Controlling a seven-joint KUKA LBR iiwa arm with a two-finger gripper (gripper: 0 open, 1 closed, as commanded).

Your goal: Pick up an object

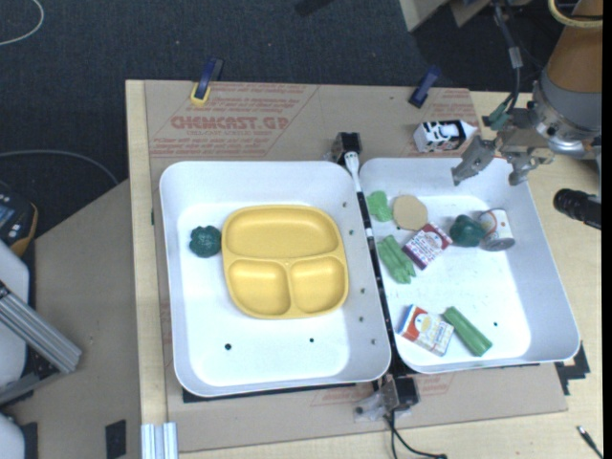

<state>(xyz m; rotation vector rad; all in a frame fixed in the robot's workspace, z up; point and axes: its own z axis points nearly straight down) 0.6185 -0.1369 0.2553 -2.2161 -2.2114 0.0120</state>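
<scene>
My gripper (494,168) hangs over the far edge of the right bin (545,285), its two fingers spread apart and open with nothing between them. Below it in that bin lie a dark green ball (467,229), a small can (495,229), a red and white packet (426,246), a tan round piece (410,211), a light green piece (380,206), a green pod (395,258), a green pickle (468,330) and a small printed box (426,329). The gripper touches none of them.
The left bin (191,333) holds a yellow divided plate (285,259) and a dark green clump (204,241) by its left side. A black and white toy (443,135) sits on the board behind the right bin. Clamps (202,89) hold the board's far edge.
</scene>
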